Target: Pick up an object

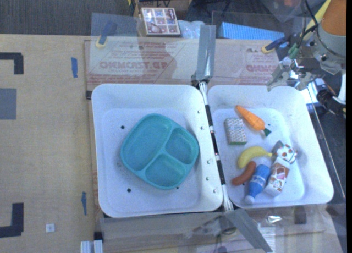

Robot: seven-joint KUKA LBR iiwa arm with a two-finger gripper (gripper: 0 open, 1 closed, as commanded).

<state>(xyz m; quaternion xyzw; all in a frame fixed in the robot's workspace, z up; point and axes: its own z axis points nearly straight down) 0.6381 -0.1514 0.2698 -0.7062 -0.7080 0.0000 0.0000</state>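
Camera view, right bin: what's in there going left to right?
Sponge → carrot → banana → milk carton. The sausage and blue bottle overlap the banana's span, so they're left out.

The pale wooden desk [44, 136] carries two shallow white bins side by side near its right end, their inner rims touching. The left bin [104, 109] stands toward the desk's middle; the right bin [316, 175] reaches its right edge. Behind both bins, along the far edge, a clear sheet with red lettering [137, 62] lies flat. Bits of blue tape [74, 66] and black marks [14, 62] dot the desk's left part.
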